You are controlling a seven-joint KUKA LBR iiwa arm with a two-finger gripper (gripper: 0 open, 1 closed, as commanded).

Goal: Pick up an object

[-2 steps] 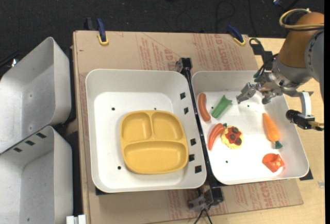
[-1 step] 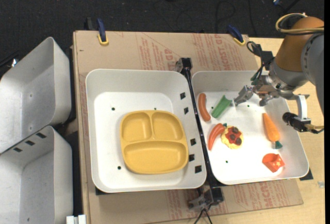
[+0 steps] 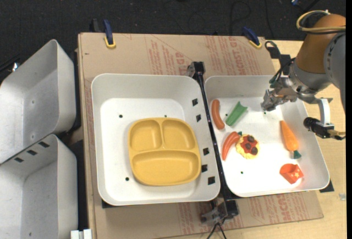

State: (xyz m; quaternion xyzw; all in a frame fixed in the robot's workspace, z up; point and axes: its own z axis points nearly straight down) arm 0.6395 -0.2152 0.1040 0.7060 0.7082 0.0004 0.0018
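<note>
The right bin (image 3: 264, 187) holds a sausage (image 3: 218, 114), a green pepper piece (image 3: 236, 113), a red chili (image 3: 229, 145), a small pizza slice (image 3: 248, 146), a carrot (image 3: 289, 136) and a red pepper (image 3: 291, 173). My gripper (image 3: 270, 103) hovers over the bin's far right part, just right of the green piece and above the carrot. Nothing shows between its fingers.
A yellow divided plate (image 3: 163, 151) lies in the left bin (image 3: 110, 122). Two spare white bins (image 3: 33, 95) sit off the bench at the left. The bins rest on a cardboard sheet (image 3: 165, 51) with clamps at its far edge.
</note>
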